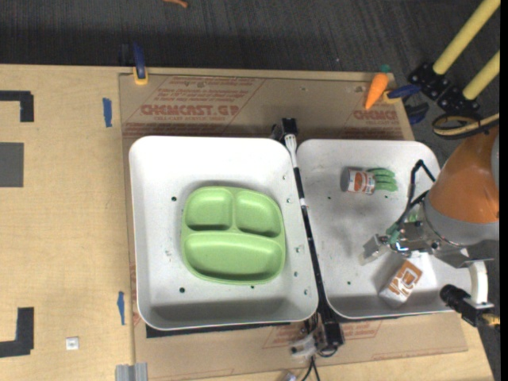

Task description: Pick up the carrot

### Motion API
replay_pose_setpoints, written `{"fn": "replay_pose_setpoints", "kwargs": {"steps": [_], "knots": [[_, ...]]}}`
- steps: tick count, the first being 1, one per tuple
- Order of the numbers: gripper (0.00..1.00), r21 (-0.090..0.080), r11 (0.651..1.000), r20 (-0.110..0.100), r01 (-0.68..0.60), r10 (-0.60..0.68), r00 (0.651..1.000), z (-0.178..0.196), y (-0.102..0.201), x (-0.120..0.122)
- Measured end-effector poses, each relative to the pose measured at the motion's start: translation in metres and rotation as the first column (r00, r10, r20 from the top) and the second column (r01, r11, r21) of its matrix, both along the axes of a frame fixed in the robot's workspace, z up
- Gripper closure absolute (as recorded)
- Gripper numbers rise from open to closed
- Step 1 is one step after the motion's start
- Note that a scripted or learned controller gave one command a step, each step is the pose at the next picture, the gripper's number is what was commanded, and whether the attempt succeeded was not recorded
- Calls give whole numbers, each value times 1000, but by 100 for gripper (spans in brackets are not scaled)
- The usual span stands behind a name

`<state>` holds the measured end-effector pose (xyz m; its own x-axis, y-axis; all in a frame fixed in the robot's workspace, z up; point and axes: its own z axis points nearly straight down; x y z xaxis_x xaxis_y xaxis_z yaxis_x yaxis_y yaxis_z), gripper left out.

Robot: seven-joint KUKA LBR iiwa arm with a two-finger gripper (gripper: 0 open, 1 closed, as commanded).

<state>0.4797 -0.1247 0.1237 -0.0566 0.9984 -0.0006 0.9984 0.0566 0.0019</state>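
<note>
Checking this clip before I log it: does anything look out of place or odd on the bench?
Yes. The carrot lies outside both bins, on the board beyond the right bin, while the gripper is down inside that bin near a small carton and a can. The green tray sits normally.

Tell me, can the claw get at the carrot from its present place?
Probably not easily: the carrot lies outside the right bin, beyond its far rim, while the claw hangs low inside that bin.
</note>
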Motion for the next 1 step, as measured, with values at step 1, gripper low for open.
{"fn": "replay_pose_setpoints", "kwargs": {"steps": [1], "knots": [[100, -1, 1000, 2, -1, 1, 1000, 10, 0, 1]]}}
